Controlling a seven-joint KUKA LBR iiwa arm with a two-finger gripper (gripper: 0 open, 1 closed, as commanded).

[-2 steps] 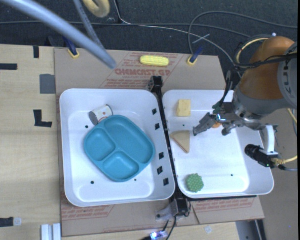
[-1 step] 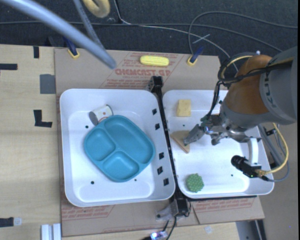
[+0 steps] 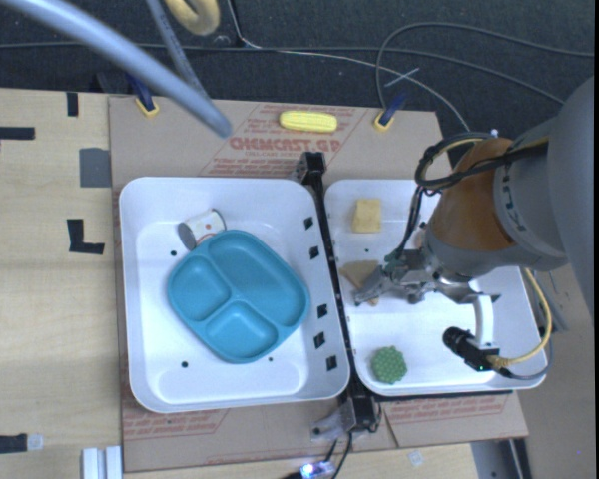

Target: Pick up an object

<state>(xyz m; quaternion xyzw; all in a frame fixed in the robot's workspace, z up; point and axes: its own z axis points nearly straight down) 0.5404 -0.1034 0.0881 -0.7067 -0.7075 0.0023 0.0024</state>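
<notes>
Bench space is taken up by two shallow white plastic bins side by side on a brown cardboard sheet (image 3: 270, 138). The grey arm with its orange band (image 3: 479, 203) is reached in from the right over the right bin (image 3: 434, 379), and the two-finger gripper (image 3: 371, 287) is lowered near that bin's left wall, its tips close to a small tan flat piece (image 3: 356, 272). Whether the jaws are open or closed cannot be told, and nothing can be seen held between them.

In the left bin (image 3: 140, 267) a blue three-compartment plastic tray (image 3: 238, 295) is lying, with a small white cup (image 3: 202, 228) on its side just beside its upper corner. In the right bin, a yellow sponge-like cube (image 3: 367, 216) is set near the far wall and a green knobbly ball (image 3: 387, 364) near the front wall, both apart from the gripper.

The approach-and-grasp step is judged to be in hand, the tan piece being the likeliest target. A firm closing on it would be called for next, then a straight lift.
</notes>
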